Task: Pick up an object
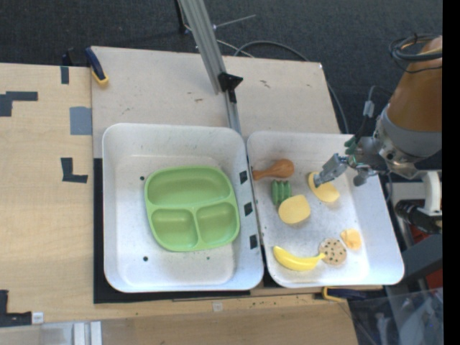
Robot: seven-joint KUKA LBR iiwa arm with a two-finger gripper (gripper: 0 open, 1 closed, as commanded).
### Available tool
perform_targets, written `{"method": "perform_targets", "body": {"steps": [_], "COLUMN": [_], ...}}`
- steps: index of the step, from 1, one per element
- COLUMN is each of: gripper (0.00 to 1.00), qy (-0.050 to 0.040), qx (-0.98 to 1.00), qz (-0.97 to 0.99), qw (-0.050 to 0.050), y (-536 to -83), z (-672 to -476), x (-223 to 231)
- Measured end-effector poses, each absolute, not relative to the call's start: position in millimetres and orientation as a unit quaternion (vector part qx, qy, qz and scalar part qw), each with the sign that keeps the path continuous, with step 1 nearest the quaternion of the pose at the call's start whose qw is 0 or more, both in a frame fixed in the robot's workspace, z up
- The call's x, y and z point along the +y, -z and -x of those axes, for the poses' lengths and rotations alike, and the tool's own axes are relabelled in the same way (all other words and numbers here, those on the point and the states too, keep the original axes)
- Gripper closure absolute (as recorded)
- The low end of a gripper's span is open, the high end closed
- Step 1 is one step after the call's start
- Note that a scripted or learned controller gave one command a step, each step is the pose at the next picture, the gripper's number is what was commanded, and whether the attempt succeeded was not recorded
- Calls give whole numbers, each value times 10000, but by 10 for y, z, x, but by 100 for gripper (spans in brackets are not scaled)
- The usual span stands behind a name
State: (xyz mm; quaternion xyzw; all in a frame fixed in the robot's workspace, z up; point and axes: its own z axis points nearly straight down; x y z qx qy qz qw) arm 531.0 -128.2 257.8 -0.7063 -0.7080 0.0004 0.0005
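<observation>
The grey arm with its orange band reaches in from the right, its tool (333,169) hanging low over the right white bin (374,228). Whether the tool is open or closed cannot be told, and nothing is clearly seen in its grasp. Just beneath its tip lies a small yellow curved piece (325,191). Near it sit a round pale yellow item (294,209), a green ridged piece (280,191) and a brown drumstick-shaped toy (275,169). Toward the bin's front lie a yellow banana (295,259), a speckled tan cookie (332,251) and a small orange piece (351,238). The left white bin (122,192) holds a green divided plastic tray (191,207).
</observation>
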Motion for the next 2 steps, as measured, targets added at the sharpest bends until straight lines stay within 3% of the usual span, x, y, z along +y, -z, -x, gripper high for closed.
{"method": "perform_targets", "body": {"steps": [1,2], "gripper": [0,0], "qy": [-5,-25], "qx": [-7080,-7077], "qz": [7062,7065], "qw": [6,32], "y": [-2579,-1948], "z": [-5309,-5331], "x": [-1283,-1230]}}
